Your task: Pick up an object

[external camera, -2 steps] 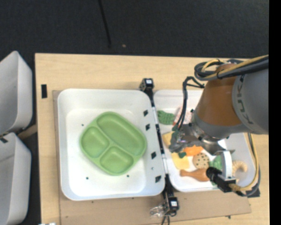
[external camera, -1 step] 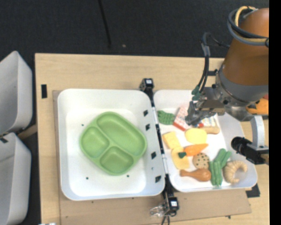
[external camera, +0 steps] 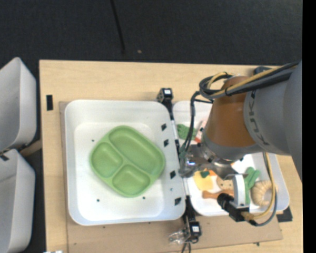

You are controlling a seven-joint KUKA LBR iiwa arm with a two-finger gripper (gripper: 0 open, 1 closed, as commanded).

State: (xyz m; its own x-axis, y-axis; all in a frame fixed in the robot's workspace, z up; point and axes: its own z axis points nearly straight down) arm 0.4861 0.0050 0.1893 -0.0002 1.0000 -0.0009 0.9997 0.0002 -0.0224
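The grey arm with its orange band [external camera: 229, 123] hangs over the right bin [external camera: 282, 194] and hides most of it. My gripper [external camera: 191, 165] is low at that bin's left side, near the divider. Just right of and below it lie a yellow object [external camera: 202, 181] and an orange piece [external camera: 210, 195]. Near the bin's right side sit a beige knobbly object [external camera: 261, 192] and a green and white item [external camera: 252, 172]. A green thing [external camera: 184, 130] pokes out at the bin's upper left, partly behind the arm. Nothing shows in the gripper's grasp.
A green divided plate [external camera: 127, 161] lies in the middle of the left bin [external camera: 79, 204]. Black clips [external camera: 165, 94] sit along the divider between the bins. White containers [external camera: 8, 104] stand off the bench at the far left.
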